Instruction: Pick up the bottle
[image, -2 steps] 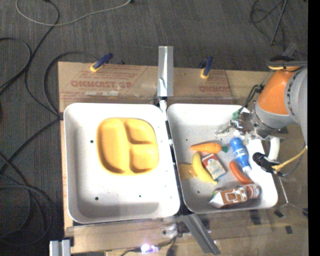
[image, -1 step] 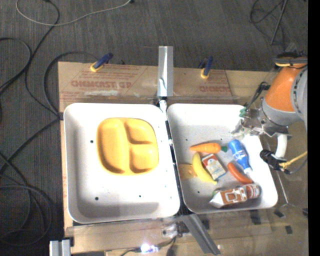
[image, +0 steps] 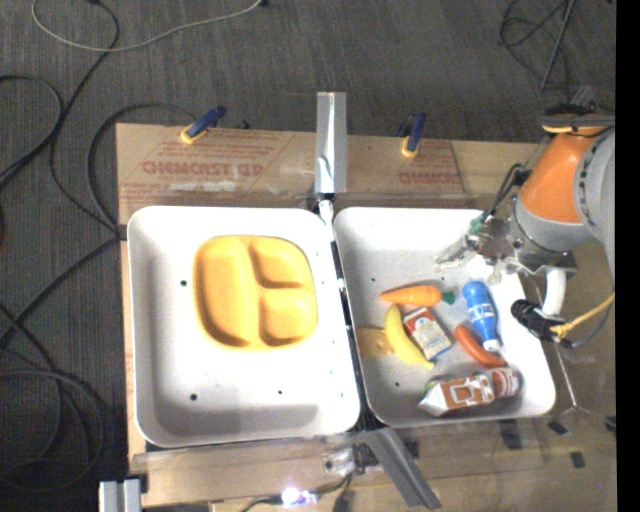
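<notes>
The bottle is blue with a white label and lies in the right bin, near its right wall, between a carrot and a red sausage. My gripper hovers over the bin's far right part, just beyond the bottle's top end and apart from it. Its fingers stand open with nothing between them.
Beside the bottle lie an orange carrot, a banana, a small red box, a red sausage and a brown carton. The left bin holds a yellow divided tray. A metal post stands behind the bins.
</notes>
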